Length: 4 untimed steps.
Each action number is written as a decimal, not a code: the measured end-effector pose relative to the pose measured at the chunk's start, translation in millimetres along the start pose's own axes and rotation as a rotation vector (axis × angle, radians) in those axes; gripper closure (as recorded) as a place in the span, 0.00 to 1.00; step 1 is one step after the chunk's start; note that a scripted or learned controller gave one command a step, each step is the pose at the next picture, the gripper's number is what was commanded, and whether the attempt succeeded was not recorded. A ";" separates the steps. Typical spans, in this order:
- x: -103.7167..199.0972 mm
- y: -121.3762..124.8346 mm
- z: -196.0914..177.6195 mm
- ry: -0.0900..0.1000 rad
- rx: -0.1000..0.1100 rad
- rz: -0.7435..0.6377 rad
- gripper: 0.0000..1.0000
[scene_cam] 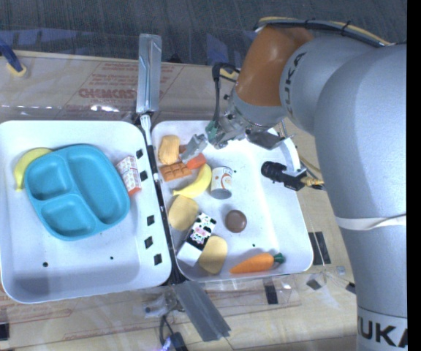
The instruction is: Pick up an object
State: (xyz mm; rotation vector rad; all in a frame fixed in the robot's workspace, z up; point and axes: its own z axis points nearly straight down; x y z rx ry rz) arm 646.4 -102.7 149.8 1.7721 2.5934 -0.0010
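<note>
My gripper [194, 150] hangs low over the back left part of the right bin [292, 218]. It is just above a brown waffle piece [175, 172] and a small orange-red item [196, 162], beside a tan bread piece [169, 149]. A banana [196, 183] lies just in front of it. Nothing shows as lifted. Also in this bin are a white cup [221, 181], a yellow potato [183, 212], a brown ball [235, 220], a cow-patterned carton [200, 232], a pale lump [213, 254] and a carrot [254, 263].
The left bin [20, 269] holds a blue divided plate [75, 189], a yellow banana [26, 164] tucked under its far edge, and a small red-and-white can [129, 174] by the right wall. The grey arm [342, 123] covers the right bin's back right side.
</note>
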 end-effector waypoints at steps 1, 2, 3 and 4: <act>4.2 -50.7 60.2 0.004 0.005 0.024 0.00; 3.7 -50.5 51.3 0.004 0.006 0.020 1.00; 40.8 4.7 -45.1 -0.001 -0.005 -0.046 1.00; 33.2 -3.9 -110.6 -0.001 -0.001 -0.415 1.00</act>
